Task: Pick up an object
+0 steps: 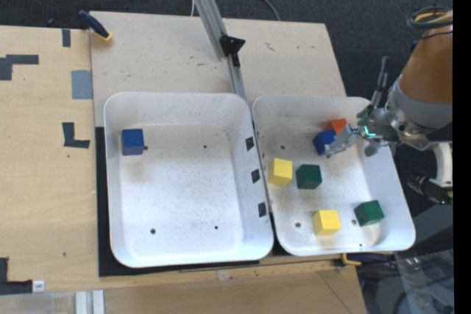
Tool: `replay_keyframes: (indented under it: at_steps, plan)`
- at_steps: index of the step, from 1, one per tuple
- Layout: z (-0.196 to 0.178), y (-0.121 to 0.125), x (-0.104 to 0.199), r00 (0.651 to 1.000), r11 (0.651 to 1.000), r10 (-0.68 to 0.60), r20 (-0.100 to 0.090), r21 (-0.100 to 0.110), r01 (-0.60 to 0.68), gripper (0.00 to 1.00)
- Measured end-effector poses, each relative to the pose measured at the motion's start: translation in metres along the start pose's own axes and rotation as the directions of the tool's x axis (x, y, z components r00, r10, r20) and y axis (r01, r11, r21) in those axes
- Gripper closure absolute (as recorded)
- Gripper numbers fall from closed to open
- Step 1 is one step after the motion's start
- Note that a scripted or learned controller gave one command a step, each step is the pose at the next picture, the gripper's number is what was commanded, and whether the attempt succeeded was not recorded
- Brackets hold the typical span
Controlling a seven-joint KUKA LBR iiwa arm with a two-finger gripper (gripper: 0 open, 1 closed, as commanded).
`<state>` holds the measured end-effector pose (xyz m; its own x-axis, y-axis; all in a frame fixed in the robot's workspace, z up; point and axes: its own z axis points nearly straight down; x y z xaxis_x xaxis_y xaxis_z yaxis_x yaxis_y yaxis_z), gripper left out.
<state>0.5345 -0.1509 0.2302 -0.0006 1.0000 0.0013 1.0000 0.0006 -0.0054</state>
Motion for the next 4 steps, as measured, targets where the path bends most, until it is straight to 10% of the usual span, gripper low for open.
replay_keyframes:
  at_steps: [4]
  plan:
    - [0.118, 0.016, 0.000, 1.000, 1.000, 0.000, 0.003, -0.025, 0.000, 0.00]
